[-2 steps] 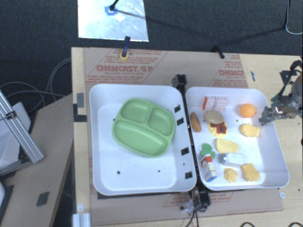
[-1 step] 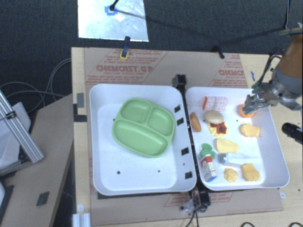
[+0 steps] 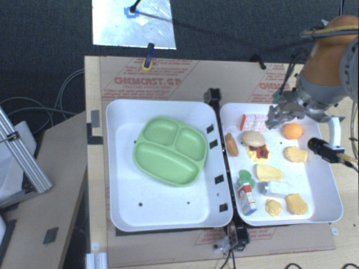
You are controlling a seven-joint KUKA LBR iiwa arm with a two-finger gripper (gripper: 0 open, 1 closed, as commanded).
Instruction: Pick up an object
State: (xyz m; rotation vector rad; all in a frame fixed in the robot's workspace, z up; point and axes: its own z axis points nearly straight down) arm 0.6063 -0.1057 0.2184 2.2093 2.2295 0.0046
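Orange toy fruit (image 3: 292, 130) lies just beside the gripper (image 3: 279, 116), at the far end of the right bin (image 3: 331, 198).
Crowding is the risk: the burger (image 3: 253, 138), red-and-white carton (image 3: 253, 121) and fruit sit close together, so a descent could nudge one or close on nothing. Whether the gripper is spread or pinched cannot be told; its tips blur against the white floor. Left bin's green divided plate (image 3: 170, 150) lies well apart.
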